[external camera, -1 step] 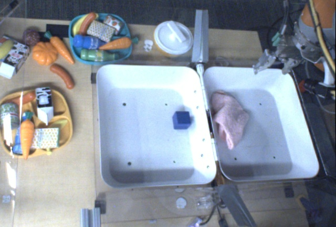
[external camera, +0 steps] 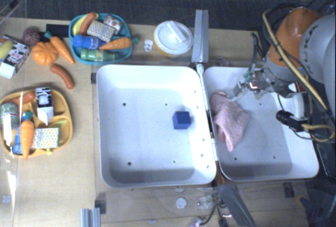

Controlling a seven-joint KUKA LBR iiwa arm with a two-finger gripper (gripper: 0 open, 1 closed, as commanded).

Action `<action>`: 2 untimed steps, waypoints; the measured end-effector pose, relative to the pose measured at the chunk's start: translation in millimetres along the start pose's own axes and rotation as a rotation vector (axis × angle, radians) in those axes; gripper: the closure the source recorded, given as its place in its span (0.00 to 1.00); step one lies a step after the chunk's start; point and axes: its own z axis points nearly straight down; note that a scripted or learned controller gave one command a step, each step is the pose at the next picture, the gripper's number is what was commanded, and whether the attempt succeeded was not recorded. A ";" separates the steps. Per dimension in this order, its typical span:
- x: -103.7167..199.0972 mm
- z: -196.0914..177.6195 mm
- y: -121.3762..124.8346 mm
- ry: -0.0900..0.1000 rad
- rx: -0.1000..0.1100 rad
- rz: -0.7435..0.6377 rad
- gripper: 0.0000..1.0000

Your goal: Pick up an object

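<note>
- Pink cloth (external camera: 229, 120), crumpled, lies in the right bin (external camera: 299, 165) against its left wall, near the divider between the two bins.
- Grey arm with an orange band reaches in from the right; its gripper (external camera: 240, 89) hangs over the right bin, just above the cloth's upper end.
- Whether it is spread apart or closed cannot be told, and no object is seen held in it.
- My judgement: the pick is not done yet. The gripper is close to the cloth, so the grasp and the lift are what remain.
- One small blue cube (external camera: 181, 119) sits alone near the middle of the left bin (external camera: 131, 168), well apart from the gripper.
- Count: two white bins, one pink cloth, one blue cube.
- Beyond the bins, the bench holds one blue bowl of toy food (external camera: 100, 38), one yellow tray of toy food (external camera: 34, 122), and one white lidded container (external camera: 173, 37).
</note>
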 end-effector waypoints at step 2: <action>26.7 20.5 -69.0 -0.007 -0.022 -0.089 1.00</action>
